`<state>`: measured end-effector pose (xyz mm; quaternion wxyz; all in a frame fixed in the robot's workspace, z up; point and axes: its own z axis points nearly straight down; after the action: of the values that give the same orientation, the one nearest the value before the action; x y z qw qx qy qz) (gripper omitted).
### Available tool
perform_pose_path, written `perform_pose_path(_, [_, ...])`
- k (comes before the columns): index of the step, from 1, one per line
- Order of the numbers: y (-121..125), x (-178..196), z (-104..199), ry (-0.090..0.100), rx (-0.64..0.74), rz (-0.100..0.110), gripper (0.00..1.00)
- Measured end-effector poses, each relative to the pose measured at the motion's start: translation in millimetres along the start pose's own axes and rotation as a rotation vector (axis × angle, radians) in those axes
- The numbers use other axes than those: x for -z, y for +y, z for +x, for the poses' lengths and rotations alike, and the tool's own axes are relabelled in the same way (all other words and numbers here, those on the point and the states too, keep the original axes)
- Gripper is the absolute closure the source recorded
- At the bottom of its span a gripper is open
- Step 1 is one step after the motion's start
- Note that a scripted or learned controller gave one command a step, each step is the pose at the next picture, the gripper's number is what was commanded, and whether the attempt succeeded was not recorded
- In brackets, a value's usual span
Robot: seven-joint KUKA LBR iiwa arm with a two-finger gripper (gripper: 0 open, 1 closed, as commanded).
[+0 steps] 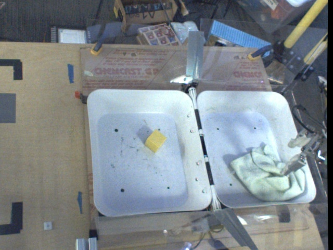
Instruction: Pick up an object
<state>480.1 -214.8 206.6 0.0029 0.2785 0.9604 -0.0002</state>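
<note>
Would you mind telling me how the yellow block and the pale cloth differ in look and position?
The yellow block is small, rigid and squared off; the pale cloth is larger, soft and crumpled. The block sits alone in the left bin; the cloth lies in the right bin, with the tool at its edge. Both rest on a bin floor.

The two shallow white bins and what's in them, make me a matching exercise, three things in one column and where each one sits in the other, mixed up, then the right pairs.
Things:
1. small yellow cube-shaped block
2. crumpled pale green cloth
3. two-finger metal gripper

Places:
A. at the right bin's right rim, tips down at the cloth
B. middle of the left bin's floor
C. near right corner of the right bin

Pairs: 1-B, 2-C, 3-A
</note>
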Motion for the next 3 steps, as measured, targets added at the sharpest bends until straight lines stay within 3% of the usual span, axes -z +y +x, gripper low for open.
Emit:
perform_pose_path(1, [1.7,28.9,-4.5,-0.002,0.41,-0.001,0.0])
perform_pose_path(2, [-7.3,29.2,-5.4,-0.002,0.885,-0.001,0.0])
perform_pose_path(3, [92.4,-71.7,39.1,0.002,1.076,-0.003,0.0])
